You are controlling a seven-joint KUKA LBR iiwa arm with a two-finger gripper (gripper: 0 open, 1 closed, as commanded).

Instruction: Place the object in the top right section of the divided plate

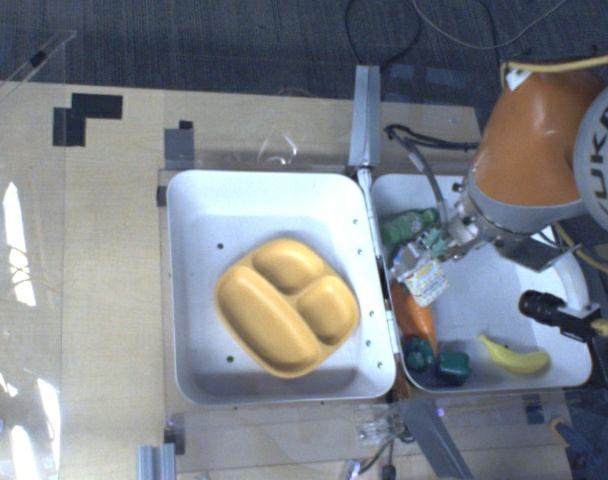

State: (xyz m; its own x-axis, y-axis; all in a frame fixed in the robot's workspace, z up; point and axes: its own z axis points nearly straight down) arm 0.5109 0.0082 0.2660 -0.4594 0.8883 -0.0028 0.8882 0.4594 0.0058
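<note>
1. Arm [544, 138]: grey with an orange band; it enters from the right, is cut off by the frame edge, and hides the upper right part of the right bin [574, 368].
2. Hand [429, 253]: low over the left side of the right bin. It sits among cables and a crinkled packet [427, 280]; whether it is apart or together cannot be told, nor whether it touches the packet.
3. Green item [406, 228]: partly hidden behind the hand, at the bin's upper left; its shape is hard to make out.
4. Carrot [416, 318]: an orange piece along the bin's left wall, its upper end covered by the packet.
5. Two dark teal items [436, 360]: near the bin's lower left corner, side by side; too small to identify.
6. Banana [514, 356]: lies near the lower wall of the right bin, right of the teal items.
7. Left bin [199, 218]: holds the yellow divided plate [287, 306], set at a slant near the centre.
8. Surface [104, 268]: pale wood, with glare on its left part.
</note>
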